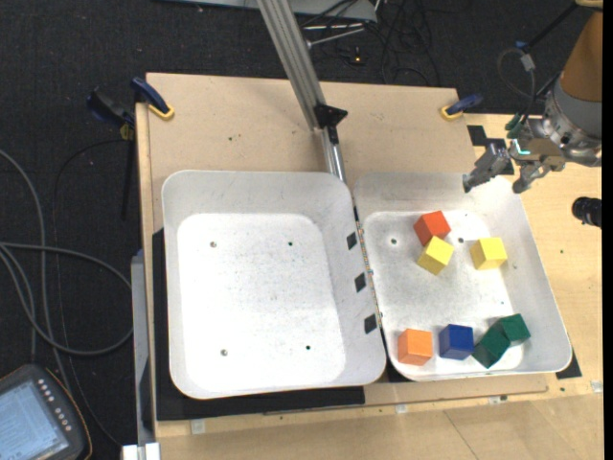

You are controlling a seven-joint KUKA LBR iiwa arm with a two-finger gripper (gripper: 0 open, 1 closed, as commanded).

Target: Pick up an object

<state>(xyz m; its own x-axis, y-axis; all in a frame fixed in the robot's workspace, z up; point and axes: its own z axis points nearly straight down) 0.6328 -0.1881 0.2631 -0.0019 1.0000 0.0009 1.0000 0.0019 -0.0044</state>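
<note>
The gripper (500,172) hangs over the far right corner of the right bin (541,286), its two dark fingers spread wide with nothing between them. Most of the arm (584,70) is cut off by the right edge, so only the wrist and part of the orange band show. Cables around the wrist blur its outline.

All the blocks lie in the right bin, apart from the gripper. An orange-red block (432,225) touches a yellow block (435,255) just nearer; a second yellow block (489,252) sits to their right. Along the near edge run an orange block (415,345), a blue block (458,341) and two dark green blocks (503,339) pressed together, their shared edge hard to make out.

The left bin (259,281) sits just beside the right one. A metal pole (292,51) slants in from the far side, ending between the bins.
</note>
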